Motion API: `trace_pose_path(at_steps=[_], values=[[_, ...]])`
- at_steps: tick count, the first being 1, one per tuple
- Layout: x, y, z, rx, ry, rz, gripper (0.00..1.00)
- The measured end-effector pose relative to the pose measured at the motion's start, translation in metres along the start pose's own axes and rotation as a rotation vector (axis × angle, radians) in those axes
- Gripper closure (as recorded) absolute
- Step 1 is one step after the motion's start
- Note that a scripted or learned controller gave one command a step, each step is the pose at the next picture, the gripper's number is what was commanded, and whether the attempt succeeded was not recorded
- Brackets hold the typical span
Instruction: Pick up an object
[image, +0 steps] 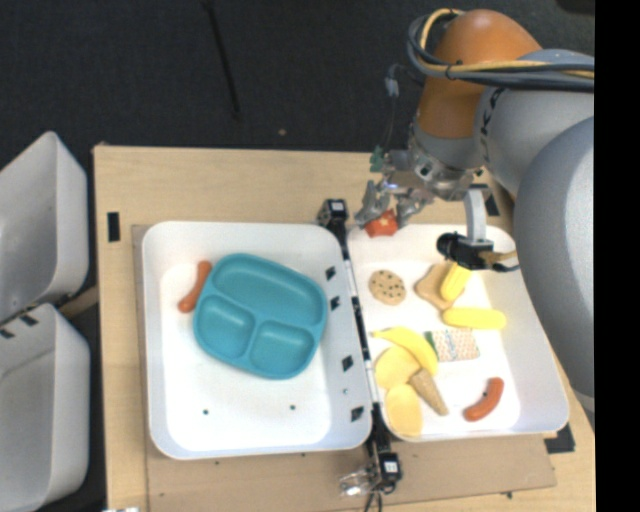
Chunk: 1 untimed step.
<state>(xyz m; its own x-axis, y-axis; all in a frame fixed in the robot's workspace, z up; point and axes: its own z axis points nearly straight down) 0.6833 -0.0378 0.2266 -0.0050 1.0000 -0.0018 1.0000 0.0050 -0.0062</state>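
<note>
Camera view: gripper (385, 212) clenched on a small red piece (381, 226) above the right bin (530, 400) far edge. You should lift straight, slowly, avoiding jolts.

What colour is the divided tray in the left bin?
Teal blue; the divided tray shows clearly in the camera view.

Looking down at a slant from above the bench (120, 180), taking in both white bins (160, 400) side by side, arm (470, 70) entering from the right.
</note>
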Motion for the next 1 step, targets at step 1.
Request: trace_pose_path(at_steps=[1], values=[[0.0016, 0.0073, -0.0141, -0.003, 0.000, -0.001, 1.00]])
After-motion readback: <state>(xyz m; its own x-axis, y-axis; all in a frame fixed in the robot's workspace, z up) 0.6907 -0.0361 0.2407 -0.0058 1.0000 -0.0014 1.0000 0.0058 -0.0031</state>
